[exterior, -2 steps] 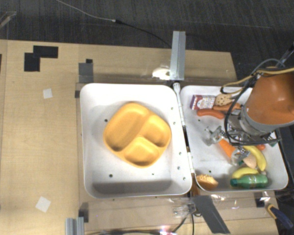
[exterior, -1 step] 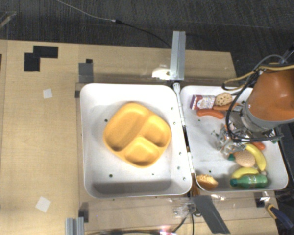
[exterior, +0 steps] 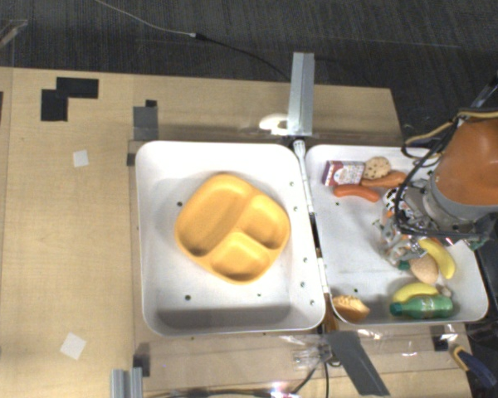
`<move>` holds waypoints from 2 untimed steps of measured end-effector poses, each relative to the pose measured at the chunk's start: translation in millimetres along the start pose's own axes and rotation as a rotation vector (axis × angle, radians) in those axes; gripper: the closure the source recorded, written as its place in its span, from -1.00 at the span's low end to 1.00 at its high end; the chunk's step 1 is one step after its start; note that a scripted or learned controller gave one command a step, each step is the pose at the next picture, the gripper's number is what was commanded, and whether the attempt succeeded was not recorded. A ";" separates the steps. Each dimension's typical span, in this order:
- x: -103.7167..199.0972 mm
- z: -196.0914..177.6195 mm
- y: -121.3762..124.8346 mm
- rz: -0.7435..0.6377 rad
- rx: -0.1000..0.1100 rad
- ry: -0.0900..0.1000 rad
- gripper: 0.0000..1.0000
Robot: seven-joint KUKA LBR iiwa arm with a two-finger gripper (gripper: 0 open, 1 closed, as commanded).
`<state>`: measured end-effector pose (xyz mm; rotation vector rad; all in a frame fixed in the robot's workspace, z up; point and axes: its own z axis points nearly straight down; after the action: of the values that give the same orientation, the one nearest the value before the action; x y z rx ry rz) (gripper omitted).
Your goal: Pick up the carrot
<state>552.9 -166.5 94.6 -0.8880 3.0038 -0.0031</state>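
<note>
The gripper [exterior: 396, 240] is seen low over the right-hand bin [exterior: 349, 247], hanging from the grey arm with its orange band [exterior: 480, 166], which reaches in from the right. How far the gripper is parted cannot be told, since its tip is small and cluttered with cables, and nothing can be made out held in it. The carrot [exterior: 367, 191] is found lying on the bin floor beyond the gripper, toward the far wall and slightly to the left, apart from the tip; it lies roughly crosswise, its thicker end toward the arm. Just past the carrot, a small red-and-white packet [exterior: 343, 172] and a round cookie [exterior: 378, 167] are placed against the far wall. On the near side of the gripper, close to its tip, a yellow banana [exterior: 440, 257] and a pale rounded item [exterior: 425, 269] are seen, and whether either is touched by the tip cannot be told. Nearer still, a second small banana [exterior: 414, 292] rests just above a green bottle [exterior: 422, 308] laid on its side along the near wall. A bread roll [exterior: 351, 307] is set in the near left corner of the same bin. Well to the left of the gripper, across the divider, a yellow sectioned plate [exterior: 232, 226] is seated in the left-hand bin [exterior: 162, 305].
</note>
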 end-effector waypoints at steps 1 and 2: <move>-32.1 4.4 49.8 -0.040 0.004 -0.004 1.00; -20.9 3.4 69.7 -0.168 0.009 -0.008 1.00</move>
<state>532.6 -96.6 91.1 -1.1334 2.9092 -0.0149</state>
